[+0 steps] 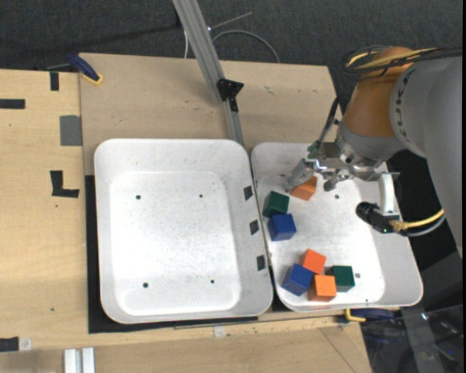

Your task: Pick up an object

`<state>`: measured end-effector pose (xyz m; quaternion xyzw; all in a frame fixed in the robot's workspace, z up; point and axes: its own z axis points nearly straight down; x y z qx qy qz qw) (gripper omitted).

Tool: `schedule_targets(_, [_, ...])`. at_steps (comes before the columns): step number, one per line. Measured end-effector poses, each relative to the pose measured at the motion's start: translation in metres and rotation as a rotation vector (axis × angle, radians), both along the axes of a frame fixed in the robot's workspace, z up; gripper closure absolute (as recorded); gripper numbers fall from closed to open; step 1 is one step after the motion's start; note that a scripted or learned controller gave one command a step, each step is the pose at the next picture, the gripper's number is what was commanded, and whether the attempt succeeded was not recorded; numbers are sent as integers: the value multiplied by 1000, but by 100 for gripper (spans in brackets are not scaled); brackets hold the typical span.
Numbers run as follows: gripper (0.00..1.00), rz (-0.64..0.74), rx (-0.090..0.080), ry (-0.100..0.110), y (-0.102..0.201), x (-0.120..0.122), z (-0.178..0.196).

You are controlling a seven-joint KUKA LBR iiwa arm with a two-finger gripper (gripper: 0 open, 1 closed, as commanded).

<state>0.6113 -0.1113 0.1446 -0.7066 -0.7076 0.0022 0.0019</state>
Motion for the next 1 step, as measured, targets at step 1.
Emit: schedule_targets(1, [0,0,0,-1,1,-1,-54])
